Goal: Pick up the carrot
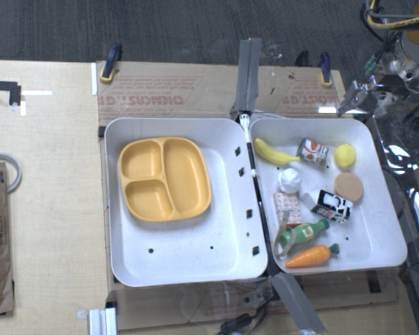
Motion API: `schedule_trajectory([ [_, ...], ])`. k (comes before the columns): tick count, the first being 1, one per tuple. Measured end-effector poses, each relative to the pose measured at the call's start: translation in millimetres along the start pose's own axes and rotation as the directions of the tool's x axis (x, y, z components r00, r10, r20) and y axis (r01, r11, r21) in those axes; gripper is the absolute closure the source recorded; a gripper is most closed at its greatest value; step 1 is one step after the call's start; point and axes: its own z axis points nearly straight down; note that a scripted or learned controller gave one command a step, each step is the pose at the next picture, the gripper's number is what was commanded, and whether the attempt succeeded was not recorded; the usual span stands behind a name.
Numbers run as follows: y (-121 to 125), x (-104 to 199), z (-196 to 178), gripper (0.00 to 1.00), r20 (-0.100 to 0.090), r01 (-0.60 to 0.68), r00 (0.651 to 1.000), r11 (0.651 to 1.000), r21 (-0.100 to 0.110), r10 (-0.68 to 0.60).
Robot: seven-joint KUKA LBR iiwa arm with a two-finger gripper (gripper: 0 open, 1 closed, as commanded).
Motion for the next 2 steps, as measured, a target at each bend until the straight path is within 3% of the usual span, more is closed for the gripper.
schedule_trajectory([
  [1, 0.6, -0.2, -8.8, 1.0, 0.003, 0.003, 1.0, 1.0, 0.0, -0.003],
  [2, 1.3, -0.2, -17.2, 1.0, 0.005, 0.006, 1.0, 1.0, 0.0, -0.006],
])
